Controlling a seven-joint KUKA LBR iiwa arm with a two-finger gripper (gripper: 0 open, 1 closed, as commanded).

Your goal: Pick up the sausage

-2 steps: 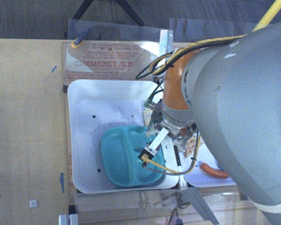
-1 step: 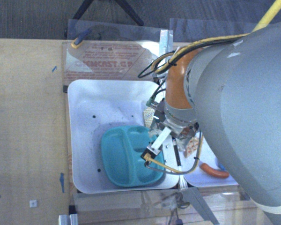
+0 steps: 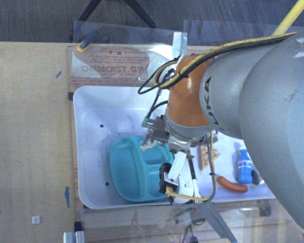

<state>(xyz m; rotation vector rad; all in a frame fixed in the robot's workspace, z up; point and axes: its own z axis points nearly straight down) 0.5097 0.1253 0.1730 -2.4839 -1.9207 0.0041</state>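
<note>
Jaws cannot be told as open or closed as the gripper (image 3: 152,135) is hanging over a teal divided tray (image 3: 126,173), while the sausage (image 3: 232,185) is lying apart from it in the white bin (image 3: 91,130).

The grey KUKA arm (image 3: 263,100), its orange band showing above the wrist, is reaching in from the right and is covering much of the bin's right half. The gripper is sitting above the tray's far rim, with nothing visible in its grasp. The orange-red sausage is resting on the bin floor near the front wall, right of the tray and well clear of the gripper. A blue bottle (image 3: 244,167) is lying just beyond the sausage, and a pale streaked strip resembling bacon (image 3: 205,156) is lying between the bottle and the wrist. The bin is standing on a wooden bench (image 3: 25,135).
</note>
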